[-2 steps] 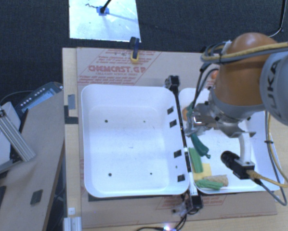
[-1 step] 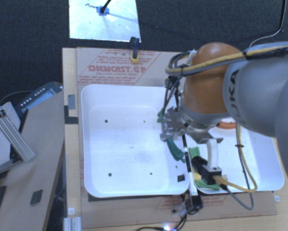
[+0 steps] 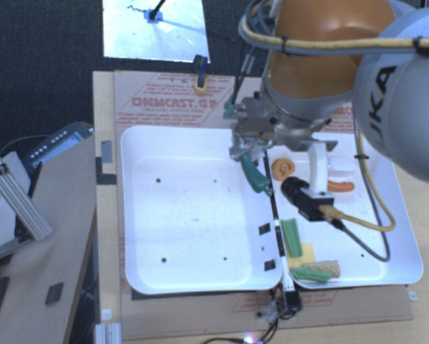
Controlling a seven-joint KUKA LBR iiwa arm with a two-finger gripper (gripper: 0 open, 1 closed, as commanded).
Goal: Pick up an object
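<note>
My gripper (image 3: pixel 255 169) hangs over the divide between the two white bins, at the upper left corner of the right bin (image 3: pixel 404 253). Just to its right lies an orange ring (image 3: pixel 283 168). Farther right are a white piece (image 3: pixel 341 170) and an orange-red sausage shape (image 3: pixel 341 187). Along the right bin's left wall lie a green bar (image 3: pixel 291 236), a yellow block (image 3: pixel 305 253) and a green-and-tan item (image 3: pixel 316 271). The arm's bulk hides the back part of the right bin.
The left bin (image 3: pixel 193 221) sits beside the right one. A black fitting (image 3: pixel 305 199) with a yellow cable (image 3: pixel 365 226) hangs from the wrist over the right bin. A grey device (image 3: pixel 57 143) and a metal rail (image 3: pixel 13 196) stand left of the bench.
</note>
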